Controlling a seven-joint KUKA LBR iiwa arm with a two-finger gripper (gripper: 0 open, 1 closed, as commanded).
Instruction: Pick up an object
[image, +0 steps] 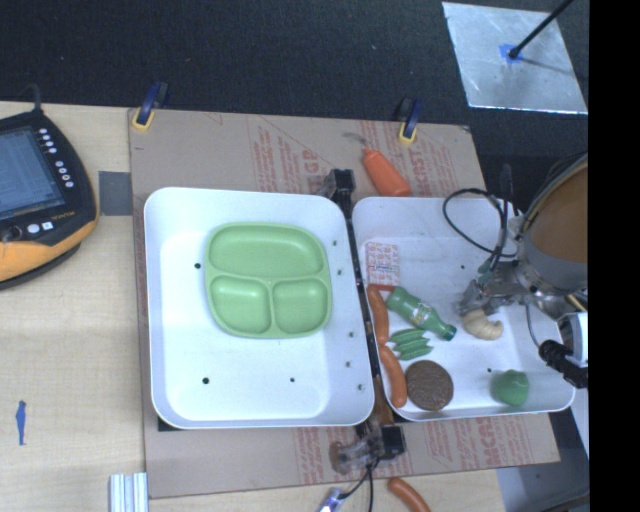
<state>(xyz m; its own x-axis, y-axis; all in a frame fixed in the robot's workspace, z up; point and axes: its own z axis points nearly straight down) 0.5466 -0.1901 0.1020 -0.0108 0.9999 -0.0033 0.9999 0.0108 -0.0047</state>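
I have the claw (487, 297) low in the right-hand white bin (440, 215), just above a small pale cream lumpy object (484, 325). I cannot tell how the claw is set. I judge this the approach; next it needs a clean closure and lift.

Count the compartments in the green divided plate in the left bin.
3: the green plate has one wide compartment across its far side and two smaller ones side by side along its near side.

You see the gripper (487, 297) low in the right bin (440, 225), just above a beige piece (484, 325); a green tray (268, 278) sits left of centre.
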